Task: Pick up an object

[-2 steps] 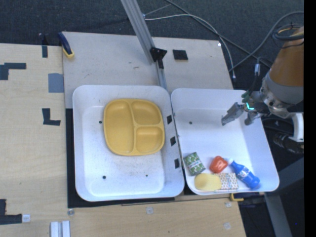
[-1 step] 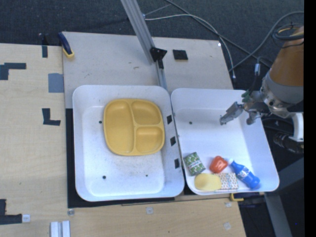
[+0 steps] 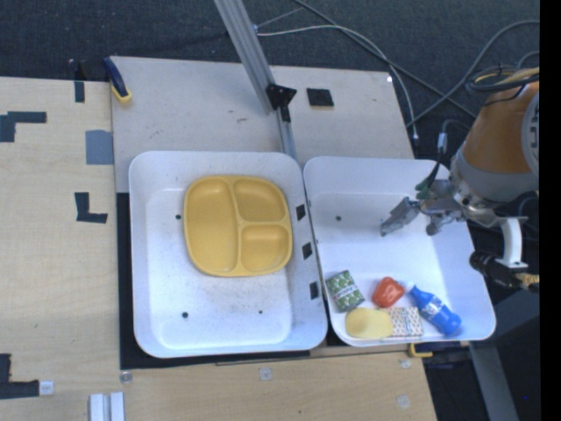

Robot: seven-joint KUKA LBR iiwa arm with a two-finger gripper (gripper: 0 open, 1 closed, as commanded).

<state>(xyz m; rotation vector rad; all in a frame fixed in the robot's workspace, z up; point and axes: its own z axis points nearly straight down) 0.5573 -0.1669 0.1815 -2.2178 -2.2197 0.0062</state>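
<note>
Where bins (image 3: 145,235) meet: one tray (image 3: 237,224), five items (image 3: 392,310).

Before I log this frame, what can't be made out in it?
- Print on the green packet and the patterned box: too small in the camera view.
- Yellow object: its kind is unclear, too small.
- Arm: cut off by the right edge.

Pale wooden bench (image 3: 53,261) — dark carpet (image 3: 105,16) (cables (image 3: 351,38) trailing) behind.
</note>
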